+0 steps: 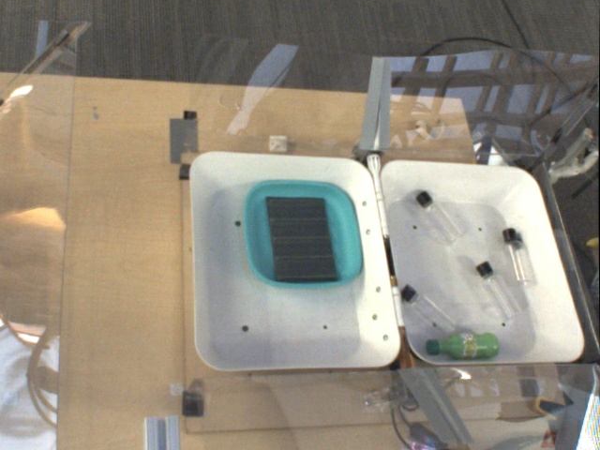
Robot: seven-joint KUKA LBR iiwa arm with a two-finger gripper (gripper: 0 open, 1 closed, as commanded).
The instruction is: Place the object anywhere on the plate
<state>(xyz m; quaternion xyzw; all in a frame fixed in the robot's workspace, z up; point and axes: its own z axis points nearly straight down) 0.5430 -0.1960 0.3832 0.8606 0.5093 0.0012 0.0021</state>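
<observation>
A teal plate (349, 242) lies in the left white bin (281, 336), toward its upper middle. A dark ribbed rectangular pad (300, 238) rests flat on the plate. In the right white bin (553, 251) lie several clear vials with black caps, among them one at the top left (436, 213), one at the right (517, 254) and one in the middle (494, 286). A small green bottle (464, 346) lies on its side by that bin's front wall.
A fourth clear vial (424, 307) lies near the right bin's left wall. A grey post (376, 106) stands behind the seam between the bins. A small white cube (277, 143) sits on the wooden bench behind the left bin. Cables lie at the upper right.
</observation>
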